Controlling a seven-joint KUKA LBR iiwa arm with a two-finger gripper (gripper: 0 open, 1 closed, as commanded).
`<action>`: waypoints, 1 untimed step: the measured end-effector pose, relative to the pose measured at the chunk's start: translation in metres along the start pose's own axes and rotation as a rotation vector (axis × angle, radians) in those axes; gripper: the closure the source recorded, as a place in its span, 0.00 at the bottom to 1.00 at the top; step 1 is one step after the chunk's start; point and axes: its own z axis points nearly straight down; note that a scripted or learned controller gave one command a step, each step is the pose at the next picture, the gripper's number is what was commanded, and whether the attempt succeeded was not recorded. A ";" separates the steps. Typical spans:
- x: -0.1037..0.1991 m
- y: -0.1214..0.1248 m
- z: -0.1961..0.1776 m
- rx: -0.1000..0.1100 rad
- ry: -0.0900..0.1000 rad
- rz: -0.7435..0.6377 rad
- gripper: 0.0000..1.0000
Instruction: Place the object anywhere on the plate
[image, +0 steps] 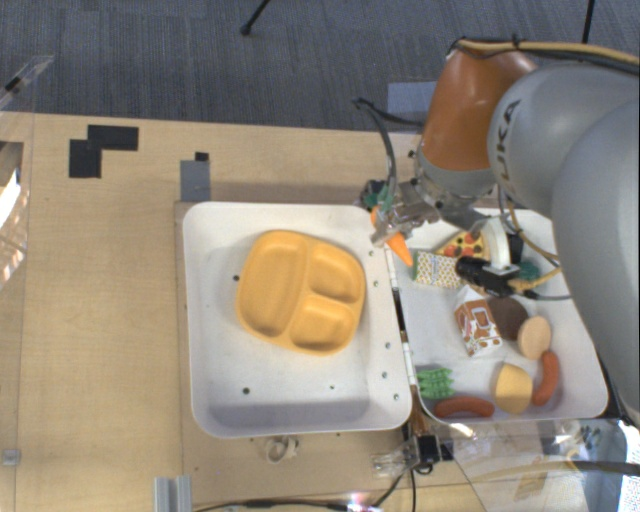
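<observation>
A yellow divided plate (300, 291) lies in the left white bin (215, 400), toward its upper middle. My gripper (393, 224) hangs over the seam between the two bins, at the upper left corner of the right bin (585, 385). A small orange toy carrot (401, 249) sits slanted between its fingers, tip pointing down and right. The gripper is shut on it. The carrot is just right of the plate's right edge, apart from it. The upper end of the carrot is hidden by the gripper.
The right bin holds several toy foods: a pizza slice (465, 243), a patterned packet (437, 270), a brown-and-white box (478, 328), a cheese wedge (512, 387), two sausages (463, 407) and a green piece (435, 380). The arm (560, 130) covers the upper right.
</observation>
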 end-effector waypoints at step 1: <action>-0.007 -0.002 0.000 0.001 -0.005 0.009 0.00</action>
